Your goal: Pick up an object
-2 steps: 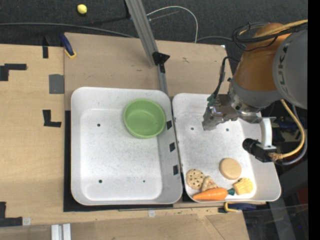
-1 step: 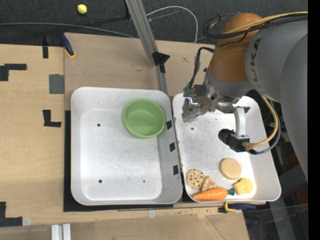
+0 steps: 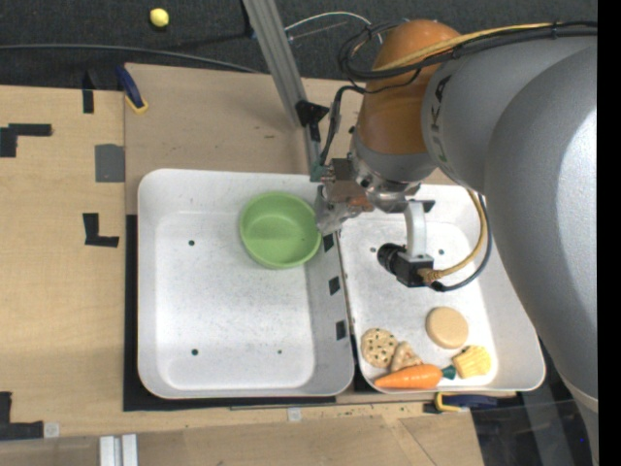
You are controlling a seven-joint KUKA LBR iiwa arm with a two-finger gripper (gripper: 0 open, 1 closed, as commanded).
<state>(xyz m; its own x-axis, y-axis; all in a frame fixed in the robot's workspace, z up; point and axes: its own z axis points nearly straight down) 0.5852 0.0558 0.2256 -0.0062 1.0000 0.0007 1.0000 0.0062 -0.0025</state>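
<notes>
Hovering at frame centre, our gripper (image 3: 335,202) sits just beside the green bowl (image 3: 279,229) in the left bin (image 3: 165,289); how it stands, we cannot tell. We judge this the approach: next comes a descent onto the bowl's right rim, minding the bins' shared wall. Open floor lies lower left.

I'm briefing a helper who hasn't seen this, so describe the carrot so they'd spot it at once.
Find the right bin. Along its near edge lies a cluster of toy foods. The carrot is the long orange one lying flat at the front, unlike the round cookie and tan disc.
</notes>
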